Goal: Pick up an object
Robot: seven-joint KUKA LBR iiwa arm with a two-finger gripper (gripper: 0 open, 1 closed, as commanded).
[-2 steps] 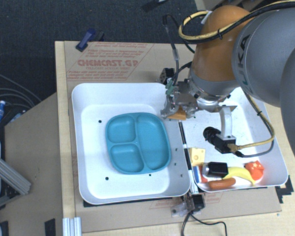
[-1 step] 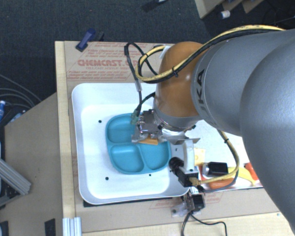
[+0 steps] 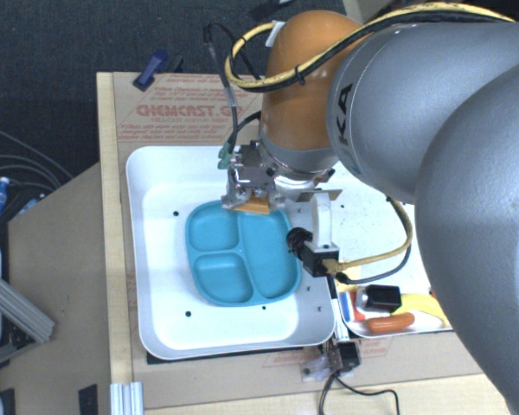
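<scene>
Arm: grey KUKA arm (image 3: 450, 137) fills the upper right, nearest the camera, its orange band (image 3: 307, 67) just above the wrist and over the far edge of the left bin.
Gripper: gripper (image 3: 258, 199) hangs low at the far rim of the blue tray, touching or almost touching it.
Fingers: cannot tell how far open they are; the wrist body hides most of them, and nothing is seen held between them.
Blue tray: blue tray (image 3: 240, 253), three compartments, lies flat in the middle of the left bin, its long side slanted toward the bin's near right corner.
Orange piece: small orange-brown piece (image 3: 257, 205) sits right at the gripper's tip, against the tray's far rim; whether it belongs to the gripper is unclear.
Left bin: left bin (image 3: 156, 249), white and shallow, surrounds the tray on the table (image 3: 112, 232).
Right bin: right bin (image 3: 368, 210) touches the left bin's right side.
Sausage: orange sausage-shaped thing (image 3: 389, 322) lies in the right bin, well right of the tray.
Black block: small black block (image 3: 383, 298) sits just beyond the sausage.
Yellow item: yellow item (image 3: 428, 305) lies right of the black block, partly under the arm.
</scene>
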